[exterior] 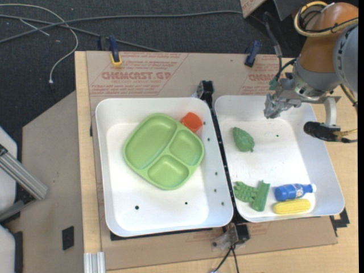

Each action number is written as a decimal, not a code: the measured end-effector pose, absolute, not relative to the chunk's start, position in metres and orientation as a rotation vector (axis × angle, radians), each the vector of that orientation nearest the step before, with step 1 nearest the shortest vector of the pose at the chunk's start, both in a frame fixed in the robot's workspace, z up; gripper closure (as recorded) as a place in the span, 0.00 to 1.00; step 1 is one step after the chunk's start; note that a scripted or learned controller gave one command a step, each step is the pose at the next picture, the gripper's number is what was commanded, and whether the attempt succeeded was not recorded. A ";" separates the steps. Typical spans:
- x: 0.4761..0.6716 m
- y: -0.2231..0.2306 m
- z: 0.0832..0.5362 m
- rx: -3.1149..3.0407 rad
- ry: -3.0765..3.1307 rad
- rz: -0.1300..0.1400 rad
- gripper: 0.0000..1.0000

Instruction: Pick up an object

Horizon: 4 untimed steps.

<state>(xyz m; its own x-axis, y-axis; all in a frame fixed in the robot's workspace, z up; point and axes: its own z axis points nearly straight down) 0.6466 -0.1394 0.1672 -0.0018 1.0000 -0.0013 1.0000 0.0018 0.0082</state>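
The gripper [274,110] hovers over the right bin's [327,158] far edge, probably lining up on the green lump [243,139] nearby; whether it's open, I cannot tell.

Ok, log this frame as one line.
gripper: over right bin, far end, holding nothing | nearest: green leafy toy | left bin: green plate

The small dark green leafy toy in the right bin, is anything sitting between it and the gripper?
Nothing visible does. The gripper hangs over the right white bin near its far edge, and the small dark green leafy toy lies on bare bin floor nearer the camera and to the left of it.
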 end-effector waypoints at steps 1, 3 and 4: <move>0.649 -0.139 0.223 2.215 2.218 0.008 1.00; 0.651 -0.088 0.233 2.214 2.227 0.006 1.00; 0.647 -0.024 0.229 2.217 2.232 0.001 1.00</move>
<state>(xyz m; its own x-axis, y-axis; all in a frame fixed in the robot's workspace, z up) 0.6471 -0.0243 0.2287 -0.0069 1.0000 0.0038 1.0000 0.0069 -0.0026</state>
